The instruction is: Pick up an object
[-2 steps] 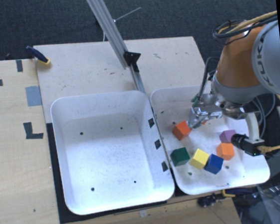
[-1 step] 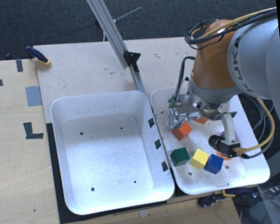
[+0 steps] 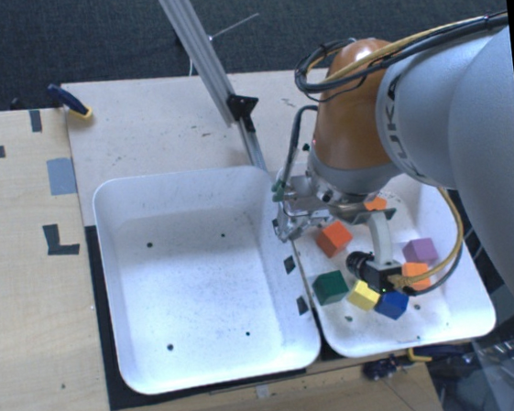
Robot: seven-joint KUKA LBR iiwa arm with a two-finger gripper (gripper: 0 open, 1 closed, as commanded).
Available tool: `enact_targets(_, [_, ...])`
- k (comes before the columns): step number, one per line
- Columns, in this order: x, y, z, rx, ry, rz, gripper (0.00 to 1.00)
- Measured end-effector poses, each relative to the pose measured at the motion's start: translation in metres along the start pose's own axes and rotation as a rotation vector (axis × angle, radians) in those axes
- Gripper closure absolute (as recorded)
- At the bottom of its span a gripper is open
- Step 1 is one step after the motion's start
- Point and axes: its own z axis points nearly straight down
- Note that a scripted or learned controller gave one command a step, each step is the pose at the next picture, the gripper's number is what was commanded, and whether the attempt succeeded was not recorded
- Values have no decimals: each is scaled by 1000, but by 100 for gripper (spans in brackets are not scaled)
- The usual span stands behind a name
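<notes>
My gripper (image 3: 330,212) hangs under the orange wrist band over the left part of the right bin (image 3: 455,320), largely hidden by the arm's own body. Directly below it lies an orange block (image 3: 334,237). Toward the front of that bin lie a green block (image 3: 331,285), a yellow block (image 3: 363,295) and a blue block (image 3: 391,304). A purple block (image 3: 420,250) and a second orange block (image 3: 416,271) sit to the right. A small orange piece (image 3: 377,203) peeks out beside the wrist.
The left bin (image 3: 110,207) stands beside the right one, and their rims meet near the gripper. A slanted metal rail (image 3: 208,63) runs down from the top to the bins' shared edge. A blue-and-yellow clamp (image 3: 70,101) lies on the bench at the back left.
</notes>
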Motion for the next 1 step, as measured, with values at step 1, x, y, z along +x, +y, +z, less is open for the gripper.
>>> enact_targets(1, [59, 14, -9, -2, 1, -2, 100])
